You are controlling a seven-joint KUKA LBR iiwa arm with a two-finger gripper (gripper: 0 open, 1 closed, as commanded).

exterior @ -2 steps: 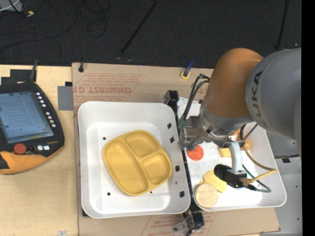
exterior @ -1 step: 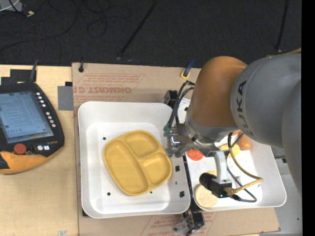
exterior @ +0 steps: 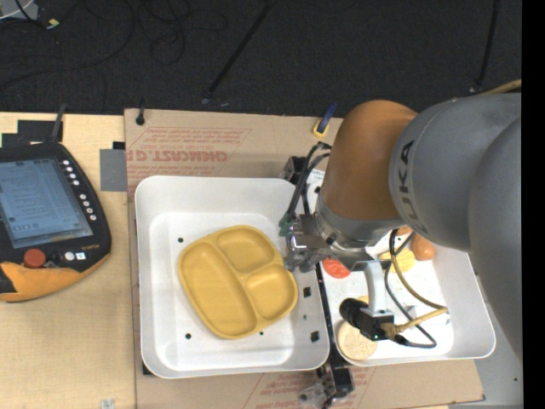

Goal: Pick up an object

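Note:
A yellow divided plate (exterior: 236, 279) lies flat in the left bin (exterior: 157, 228), tilted toward its near right corner. The arm's orange band and grey wrist hang over the divide between the two bins. My gripper (exterior: 297, 252) points down at the plate's right rim near the left bin's right wall, mostly hidden under the wrist. In the right bin (exterior: 464, 331) a small red object (exterior: 337, 269) peeks out just right of the gripper. An orange object (exterior: 421, 248) and a round tan disc (exterior: 358, 342) also lie there.
A teach pendant (exterior: 47, 220) rests on the bench to the left of the bins. Black cables and a black fitting (exterior: 362, 317) hang from the wrist over the right bin's near side. The arm's body covers much of the right bin.

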